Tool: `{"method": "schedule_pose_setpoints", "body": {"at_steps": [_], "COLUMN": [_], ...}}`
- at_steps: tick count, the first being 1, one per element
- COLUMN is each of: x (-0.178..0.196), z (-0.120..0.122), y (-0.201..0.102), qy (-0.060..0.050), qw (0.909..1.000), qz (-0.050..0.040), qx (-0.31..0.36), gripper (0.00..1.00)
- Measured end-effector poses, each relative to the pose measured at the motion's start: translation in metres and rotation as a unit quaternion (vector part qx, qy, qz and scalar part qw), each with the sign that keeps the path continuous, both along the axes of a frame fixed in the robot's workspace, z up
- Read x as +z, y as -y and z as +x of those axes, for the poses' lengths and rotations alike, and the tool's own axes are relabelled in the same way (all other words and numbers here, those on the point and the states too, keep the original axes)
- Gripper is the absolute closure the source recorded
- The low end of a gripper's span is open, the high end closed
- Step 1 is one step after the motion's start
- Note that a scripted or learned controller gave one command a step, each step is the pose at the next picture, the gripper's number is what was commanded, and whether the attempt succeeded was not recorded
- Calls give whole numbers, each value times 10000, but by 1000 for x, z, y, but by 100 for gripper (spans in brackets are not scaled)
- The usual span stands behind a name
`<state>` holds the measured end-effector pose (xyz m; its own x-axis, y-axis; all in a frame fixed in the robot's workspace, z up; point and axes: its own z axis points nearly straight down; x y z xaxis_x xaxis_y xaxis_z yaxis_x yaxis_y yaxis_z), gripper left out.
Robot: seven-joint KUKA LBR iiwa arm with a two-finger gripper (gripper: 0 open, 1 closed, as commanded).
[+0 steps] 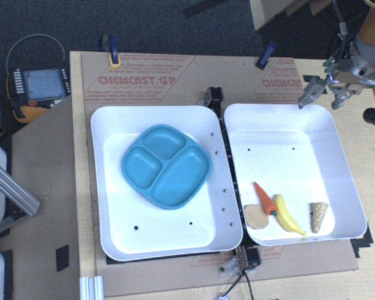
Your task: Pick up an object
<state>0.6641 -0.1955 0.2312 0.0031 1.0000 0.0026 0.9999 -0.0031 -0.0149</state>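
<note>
Gripper (323,96), fingers spread and empty, above right bin's (337,142) far-right corner; carrot (262,195), banana (287,215), cookie (257,216), cone (318,215) crowded at near wall, risking a two-item or glancing grab.

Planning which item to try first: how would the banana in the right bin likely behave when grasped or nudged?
The banana looks smooth and curved, so it may slip or pivot when pinched. It lies touching the carrot, so a nudge would probably shift both. It looks small and probably light.
</note>
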Motion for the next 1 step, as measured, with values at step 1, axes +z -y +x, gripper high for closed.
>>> {"method": "schedule_pose_setpoints", "body": {"at_steps": [1], "x": [10], "z": [2], "y": [-1], "qy": [69], "qw": [10000], "qz": [-13], "qx": [17], "gripper": [0]}}
